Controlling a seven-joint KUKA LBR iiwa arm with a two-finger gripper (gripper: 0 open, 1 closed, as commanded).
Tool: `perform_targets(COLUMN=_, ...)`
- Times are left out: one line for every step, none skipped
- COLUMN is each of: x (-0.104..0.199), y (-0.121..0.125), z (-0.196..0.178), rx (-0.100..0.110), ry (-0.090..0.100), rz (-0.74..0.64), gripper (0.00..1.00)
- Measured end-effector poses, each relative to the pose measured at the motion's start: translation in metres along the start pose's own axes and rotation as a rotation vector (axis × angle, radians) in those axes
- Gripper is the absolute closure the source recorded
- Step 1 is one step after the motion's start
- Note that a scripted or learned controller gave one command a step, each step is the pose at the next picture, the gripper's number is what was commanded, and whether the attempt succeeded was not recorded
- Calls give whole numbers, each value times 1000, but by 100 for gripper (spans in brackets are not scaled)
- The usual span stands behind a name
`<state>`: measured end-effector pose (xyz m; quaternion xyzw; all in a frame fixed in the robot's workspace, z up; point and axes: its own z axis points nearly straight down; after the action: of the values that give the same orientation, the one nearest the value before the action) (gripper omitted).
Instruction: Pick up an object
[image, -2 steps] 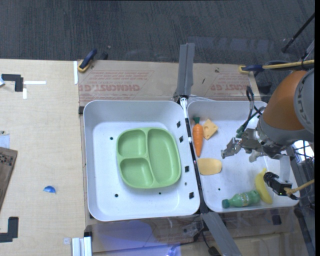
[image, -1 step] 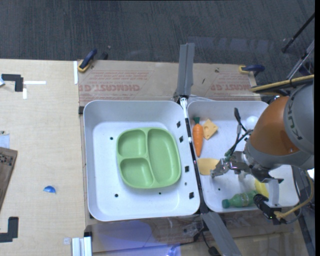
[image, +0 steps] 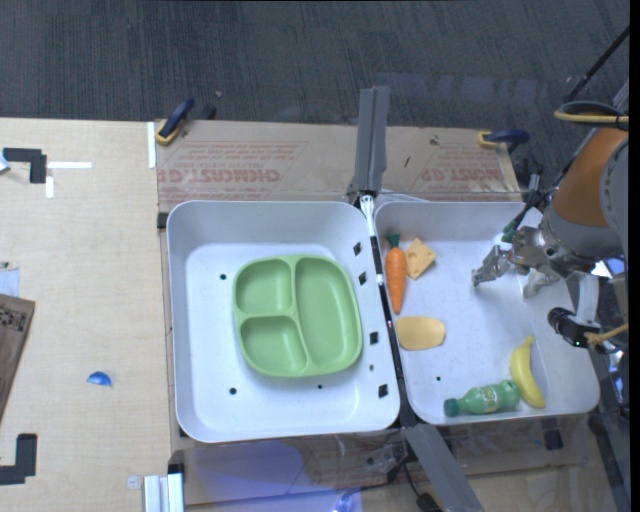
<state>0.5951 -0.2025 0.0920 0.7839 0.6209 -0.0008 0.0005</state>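
My gripper (image: 507, 280) hovers over the upper right part of the right bin (image: 470, 225), open with nothing between its fingers. An orange carrot (image: 396, 278) lies along that bin's left wall, with a yellow wedge (image: 419, 258) touching it on the right. Below them rests a flat yellow oval piece (image: 420, 332). A banana (image: 527, 372) and a green bottle (image: 485, 399) lying on its side sit near the bin's front right corner. All of these lie apart from the gripper.
The left bin (image: 200, 260) holds a green divided plate (image: 298, 315). A grey post (image: 372, 140) stands behind the wall between the bins. The arm's orange band (image: 590, 180) rises at the right edge. Cardboard (image: 270, 160) lies behind the bins.
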Motion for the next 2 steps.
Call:
perform_targets(x=-18, y=-90, z=1, rx=2, ry=1, rz=-27, gripper=0)
perform_targets(x=-29, y=-114, z=1, rx=1, ry=2, rz=-406, gripper=0)
